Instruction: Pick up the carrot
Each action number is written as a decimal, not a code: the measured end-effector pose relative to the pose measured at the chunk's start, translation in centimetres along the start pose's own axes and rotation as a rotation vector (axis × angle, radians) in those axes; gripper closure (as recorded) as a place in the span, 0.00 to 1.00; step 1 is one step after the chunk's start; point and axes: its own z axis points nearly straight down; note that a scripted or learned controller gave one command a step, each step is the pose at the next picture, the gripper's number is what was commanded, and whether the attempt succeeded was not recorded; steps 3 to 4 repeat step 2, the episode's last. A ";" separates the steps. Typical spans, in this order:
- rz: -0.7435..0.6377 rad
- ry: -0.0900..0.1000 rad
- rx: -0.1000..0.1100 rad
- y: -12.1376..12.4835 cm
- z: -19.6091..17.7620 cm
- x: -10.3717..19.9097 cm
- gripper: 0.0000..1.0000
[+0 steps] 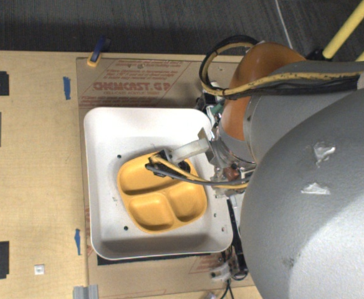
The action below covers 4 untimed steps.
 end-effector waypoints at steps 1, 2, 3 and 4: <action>-0.155 -0.006 0.004 2.0 12.0 1.1 1.00; -0.197 -0.003 0.002 2.7 0.7 7.1 1.00; -0.197 -0.003 0.002 2.7 0.7 7.1 1.00; -0.197 -0.003 0.002 2.7 0.7 7.1 1.00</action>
